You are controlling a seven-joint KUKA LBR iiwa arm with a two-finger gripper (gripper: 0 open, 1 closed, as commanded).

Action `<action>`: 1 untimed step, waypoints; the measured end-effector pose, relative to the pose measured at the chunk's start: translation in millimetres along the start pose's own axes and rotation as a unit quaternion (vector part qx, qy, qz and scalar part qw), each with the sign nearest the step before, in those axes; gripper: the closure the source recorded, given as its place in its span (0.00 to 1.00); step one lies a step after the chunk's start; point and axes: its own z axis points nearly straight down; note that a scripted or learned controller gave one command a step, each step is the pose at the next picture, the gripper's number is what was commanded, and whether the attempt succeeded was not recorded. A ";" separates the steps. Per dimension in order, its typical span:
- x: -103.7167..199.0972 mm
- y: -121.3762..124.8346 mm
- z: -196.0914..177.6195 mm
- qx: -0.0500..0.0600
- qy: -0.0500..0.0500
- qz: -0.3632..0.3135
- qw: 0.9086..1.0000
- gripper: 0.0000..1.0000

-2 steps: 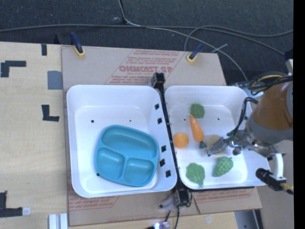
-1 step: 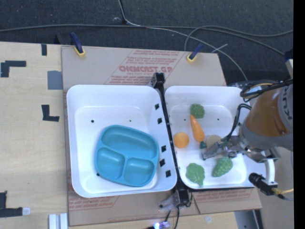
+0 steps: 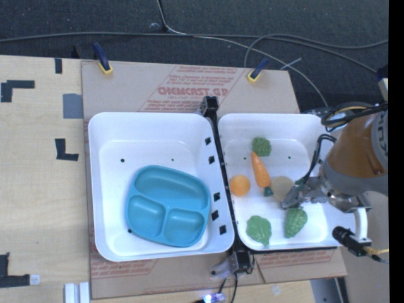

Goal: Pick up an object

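Note:
The right bin (image 3: 278,122) holds several toy foods. A small green broccoli piece (image 3: 261,146) lies near the back, with an orange carrot (image 3: 259,171) slanting just below it. An orange ball (image 3: 239,185) rests by the divider. A pale beige piece (image 3: 279,184) sits in the middle. At the front are a green leafy piece (image 3: 259,229) and a green cone-shaped piece (image 3: 295,222). My gripper (image 3: 294,197) hangs low over the bin's right half, between the beige piece and the green cone, close above both.
The left bin (image 3: 101,128) holds a blue divided tray (image 3: 167,206). A black divider (image 3: 218,169) runs between the bins. The arm's orange band (image 3: 353,150) stands over the right bin's right wall. Cables trail across the dark floor behind.

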 end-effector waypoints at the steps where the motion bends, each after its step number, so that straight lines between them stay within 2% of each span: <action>1: 0.2 -3.4 -61.9 -0.001 0.001 -0.001 1.000 1.00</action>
